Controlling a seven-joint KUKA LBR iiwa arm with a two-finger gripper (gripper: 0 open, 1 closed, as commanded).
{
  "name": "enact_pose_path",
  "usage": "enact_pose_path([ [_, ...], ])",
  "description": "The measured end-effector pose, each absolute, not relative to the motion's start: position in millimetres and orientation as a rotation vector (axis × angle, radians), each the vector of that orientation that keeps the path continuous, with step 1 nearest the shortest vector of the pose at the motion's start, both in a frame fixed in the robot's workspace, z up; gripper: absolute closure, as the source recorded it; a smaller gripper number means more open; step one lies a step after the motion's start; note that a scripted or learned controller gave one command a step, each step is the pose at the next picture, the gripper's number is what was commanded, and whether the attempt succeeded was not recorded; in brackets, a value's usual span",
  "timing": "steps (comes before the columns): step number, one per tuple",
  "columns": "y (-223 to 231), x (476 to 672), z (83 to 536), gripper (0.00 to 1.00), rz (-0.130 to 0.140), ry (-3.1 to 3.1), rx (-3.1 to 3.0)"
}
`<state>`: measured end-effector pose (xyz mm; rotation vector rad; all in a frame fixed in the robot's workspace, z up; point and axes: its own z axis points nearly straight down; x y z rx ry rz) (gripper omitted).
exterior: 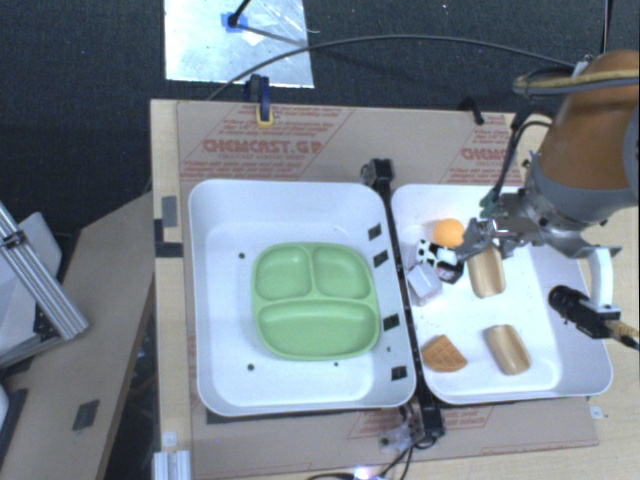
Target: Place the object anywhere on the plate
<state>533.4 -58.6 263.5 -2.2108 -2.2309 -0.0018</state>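
grey arm (585, 183), orange band

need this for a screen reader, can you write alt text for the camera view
A robot arm's gripper hovers over the right white bin, beside an orange ball, a small black-and-white toy and three tan pieces. The left bin holds a green divided plate.

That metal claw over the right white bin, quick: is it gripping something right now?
Tool: it sits low in the right shallow white bin, among the toys, but whether it grips anything cannot be told from this view.
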Motion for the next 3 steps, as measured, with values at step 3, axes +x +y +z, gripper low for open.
enact_pose_path([
  [3, 96.5, 577.5, 230.6, 1.00, -0.003, -2.232, -2.210],
])
